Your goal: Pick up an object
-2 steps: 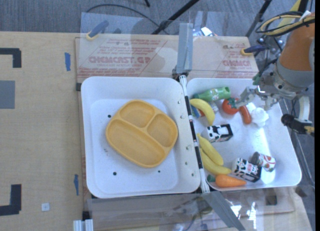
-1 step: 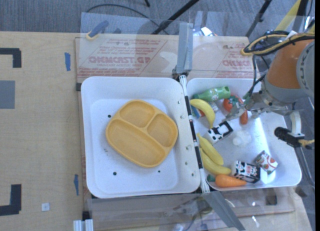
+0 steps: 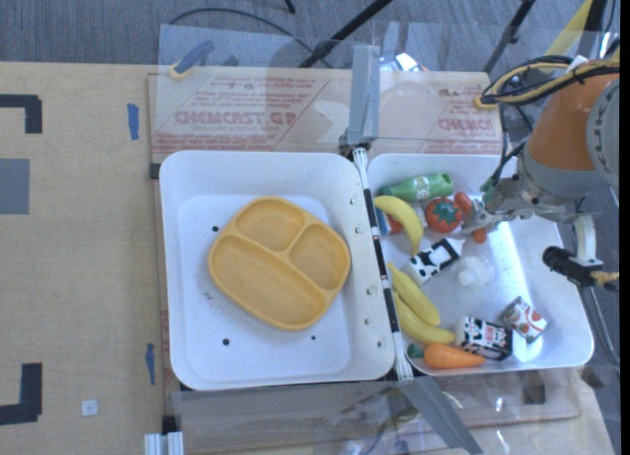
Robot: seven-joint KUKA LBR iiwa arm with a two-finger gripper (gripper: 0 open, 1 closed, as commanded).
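Arm (image 3: 576, 133) in from 3 o'clock, orange band up top, wrist bent down, tool (image 3: 479, 215) pointing toward 9.

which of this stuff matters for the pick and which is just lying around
For the pick:
gripper
tomato, right by the gripper
green bottle
bananas
carrot
cow-patterned toys
right bin that holds these

Lying about:
yellow divided plate
left bin under it
blue tape on the bench
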